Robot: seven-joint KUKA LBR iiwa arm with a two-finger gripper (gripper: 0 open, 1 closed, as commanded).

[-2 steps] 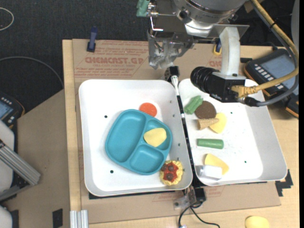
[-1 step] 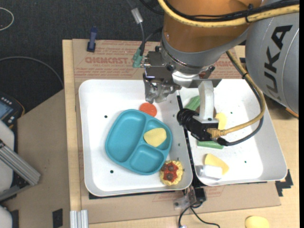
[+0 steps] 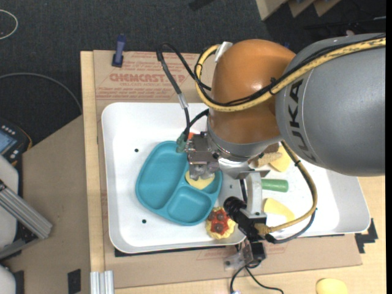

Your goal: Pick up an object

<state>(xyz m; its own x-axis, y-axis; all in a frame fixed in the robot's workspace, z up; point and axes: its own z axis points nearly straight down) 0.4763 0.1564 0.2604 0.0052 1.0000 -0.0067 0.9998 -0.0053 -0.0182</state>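
A blue divided plate (image 3: 166,185) lies in the left half of the white bin (image 3: 122,164). My gripper (image 3: 199,164) hangs low over the plate's right rim, under the big orange wrist band (image 3: 245,90). A small pale yellow thing (image 3: 200,178) sits right below the gripper on the plate's edge; whether it is touched I cannot make out. A red and yellow toy (image 3: 220,222) lies at the bin's front, just off the plate. A green cylinder (image 3: 274,185) and yellow pieces (image 3: 278,210) lie to the right, partly hidden by the arm.
The grey arm (image 3: 343,103) covers the bin's right part. Black and yellow cables (image 3: 263,225) loop down over the front rim. Another yellow object (image 3: 331,285) lies outside the bin at the bottom right. A blue clip (image 3: 119,51) sits on the cardboard behind.
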